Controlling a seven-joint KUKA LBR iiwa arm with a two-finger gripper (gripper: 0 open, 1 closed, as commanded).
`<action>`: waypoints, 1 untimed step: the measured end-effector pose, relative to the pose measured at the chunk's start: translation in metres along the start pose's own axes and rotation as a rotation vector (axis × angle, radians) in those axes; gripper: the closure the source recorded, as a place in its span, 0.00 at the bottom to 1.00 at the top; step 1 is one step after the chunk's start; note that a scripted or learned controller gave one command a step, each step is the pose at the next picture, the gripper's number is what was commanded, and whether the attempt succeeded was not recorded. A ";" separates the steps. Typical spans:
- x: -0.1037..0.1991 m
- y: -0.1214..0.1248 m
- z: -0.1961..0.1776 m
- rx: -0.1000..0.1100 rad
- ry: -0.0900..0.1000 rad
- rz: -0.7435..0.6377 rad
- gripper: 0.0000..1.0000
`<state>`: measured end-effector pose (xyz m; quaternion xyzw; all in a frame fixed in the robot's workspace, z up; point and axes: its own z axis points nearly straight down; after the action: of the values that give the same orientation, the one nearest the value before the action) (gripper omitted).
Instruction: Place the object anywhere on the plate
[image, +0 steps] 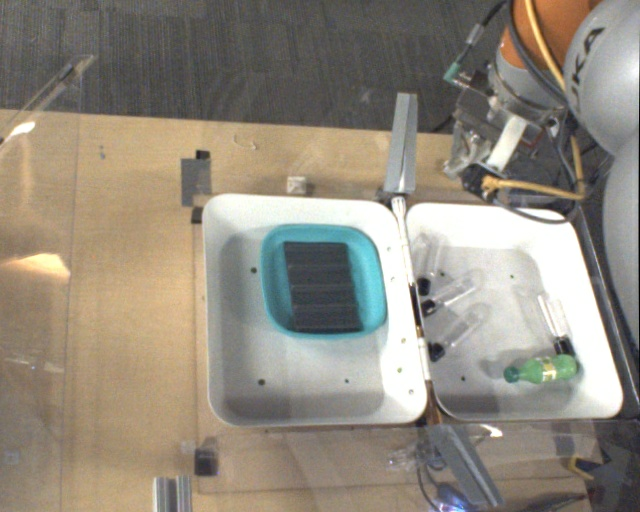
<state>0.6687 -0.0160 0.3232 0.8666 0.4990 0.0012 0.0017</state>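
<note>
A pale wooden bench (110, 330) fills the scene below a strip of dark ribbed flooring (220, 50). Two shallow white bins sit on it side by side, their inner rims touching: the left bin (230, 400), farther from the gripper (478, 150), and the right bin (600, 400), directly beneath and just in front of the gripper. A grey upright post (403, 145) stands on the bench at the far end of the seam between the bins, just beside the gripper. A small pale block (296, 185) rests behind the left bin. A dark bracket (197, 180) stands at that bin's far outer corner, another small dark block (205, 461) near its front corner.
</note>
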 end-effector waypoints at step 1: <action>-0.032 0.018 0.120 0.004 0.000 -0.106 1.00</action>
<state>0.6686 -0.0528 0.2032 0.8391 0.5440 0.0000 -0.0001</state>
